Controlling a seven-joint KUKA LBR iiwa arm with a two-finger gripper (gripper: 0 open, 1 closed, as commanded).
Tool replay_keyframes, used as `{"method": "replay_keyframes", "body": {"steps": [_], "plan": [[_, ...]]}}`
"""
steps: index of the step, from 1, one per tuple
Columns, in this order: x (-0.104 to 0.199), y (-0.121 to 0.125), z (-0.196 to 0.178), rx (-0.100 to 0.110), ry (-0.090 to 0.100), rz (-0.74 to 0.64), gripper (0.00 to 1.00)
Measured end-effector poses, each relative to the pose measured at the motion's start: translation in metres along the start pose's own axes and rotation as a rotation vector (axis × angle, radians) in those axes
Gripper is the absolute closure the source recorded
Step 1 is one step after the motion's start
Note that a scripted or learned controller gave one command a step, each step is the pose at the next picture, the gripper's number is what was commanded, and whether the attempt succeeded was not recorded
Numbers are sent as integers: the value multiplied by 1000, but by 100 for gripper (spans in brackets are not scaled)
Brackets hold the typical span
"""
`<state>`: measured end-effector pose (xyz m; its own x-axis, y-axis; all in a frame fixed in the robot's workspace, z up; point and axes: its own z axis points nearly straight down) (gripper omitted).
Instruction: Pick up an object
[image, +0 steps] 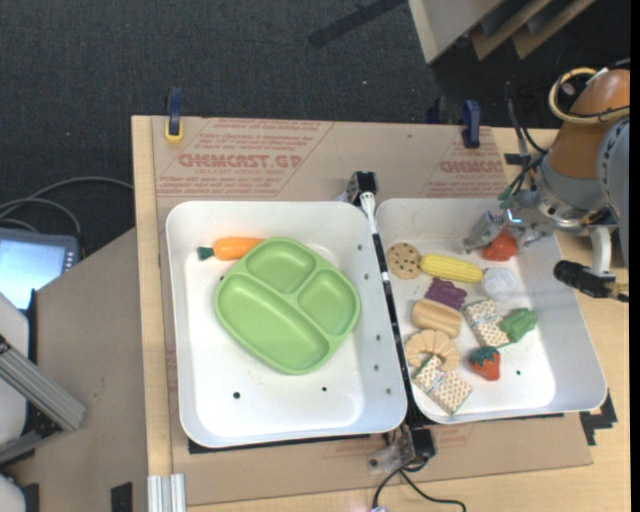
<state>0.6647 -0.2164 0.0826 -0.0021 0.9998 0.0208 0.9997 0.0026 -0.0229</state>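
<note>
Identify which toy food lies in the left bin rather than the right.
The orange carrot, beside the green divided plate; every other food piece, such as the corn, lies in the right bin.

The bins (190, 300) look like smooth white plastic — the green plate (287, 305) matt plastic — the table (250, 155) brown printed paper.

Two bins, one plate, toy food

Left bin (190, 330): one green plate (287, 305), one carrot (232, 248). Right bin (570, 350): one cookie (404, 260), one corn cob (452, 267), one strawberry (486, 364).
</note>
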Motion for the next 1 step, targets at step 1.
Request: {"method": "replay_keyframes", "body": {"steps": [1], "plan": [[88,-22,-79,-22,-18,-4,0]]}}
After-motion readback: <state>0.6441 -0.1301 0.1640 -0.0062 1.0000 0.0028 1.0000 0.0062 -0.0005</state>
